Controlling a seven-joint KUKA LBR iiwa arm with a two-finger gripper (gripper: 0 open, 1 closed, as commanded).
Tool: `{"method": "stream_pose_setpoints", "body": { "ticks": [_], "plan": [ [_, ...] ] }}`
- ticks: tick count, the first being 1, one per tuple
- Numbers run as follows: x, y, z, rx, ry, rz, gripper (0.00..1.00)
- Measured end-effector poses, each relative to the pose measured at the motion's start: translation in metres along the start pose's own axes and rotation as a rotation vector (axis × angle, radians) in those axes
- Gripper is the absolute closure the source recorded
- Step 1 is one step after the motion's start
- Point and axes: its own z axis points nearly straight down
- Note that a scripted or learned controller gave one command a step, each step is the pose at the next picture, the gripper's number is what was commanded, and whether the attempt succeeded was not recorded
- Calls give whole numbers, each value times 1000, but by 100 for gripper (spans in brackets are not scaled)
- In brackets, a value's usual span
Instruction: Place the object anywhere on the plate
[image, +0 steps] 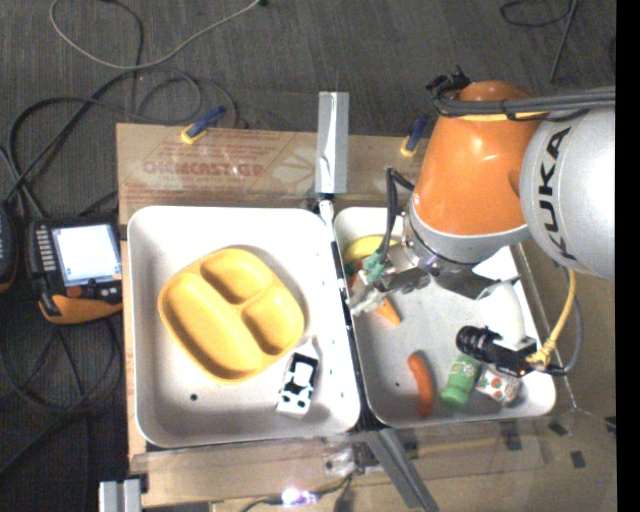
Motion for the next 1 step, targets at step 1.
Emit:
{"method": "stream_pose_setpoints", "body": {
  "ticks": [1],
  "plan": [
    [15, 8, 105, -7, -1, -229, 100]
  ]
}}
